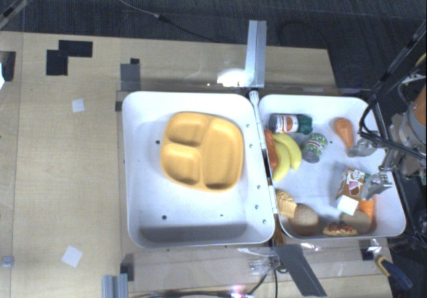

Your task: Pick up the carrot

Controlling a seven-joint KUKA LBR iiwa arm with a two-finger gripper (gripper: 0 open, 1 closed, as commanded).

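The carrot [343,131], a short orange tapered piece, lies in the right bin [333,100] near its far right corner. My gripper [367,169] reaches in over the bin's right rim, just below and to the right of the carrot and apart from it. Its two grey fingers [359,150] stand apart, so it is open, with nothing between them. A colourful snack packet [351,183] lies just left of the lower finger.
The right bin also holds a can [291,123], a banana [287,153], a red-orange stick [269,147], a small green tin [315,147], bread [301,213], a hot dog [339,228] and an orange piece [366,207]. The left bin holds a yellow divided plate [202,151].
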